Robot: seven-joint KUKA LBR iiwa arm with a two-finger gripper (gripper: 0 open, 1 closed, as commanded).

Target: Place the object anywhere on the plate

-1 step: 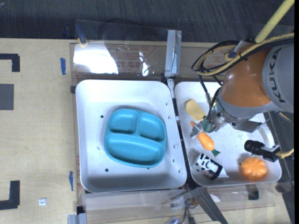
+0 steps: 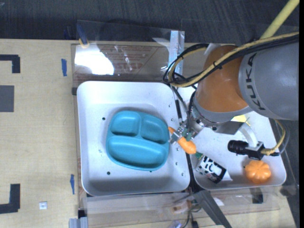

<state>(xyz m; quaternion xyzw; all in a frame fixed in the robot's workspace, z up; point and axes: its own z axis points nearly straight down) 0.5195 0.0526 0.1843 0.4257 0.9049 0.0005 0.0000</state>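
The jaws are gripping a small carrot point(image 2: 187, 146) above the wall between the bins; it is needing to travel left until well over the blue plate point(image 2: 137, 139) before release.

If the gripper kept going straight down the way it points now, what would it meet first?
Probably the ridge between the two bins, beside the blue plate. The gripper hangs there with a small orange carrot-like object at its tip; depth is unclear.
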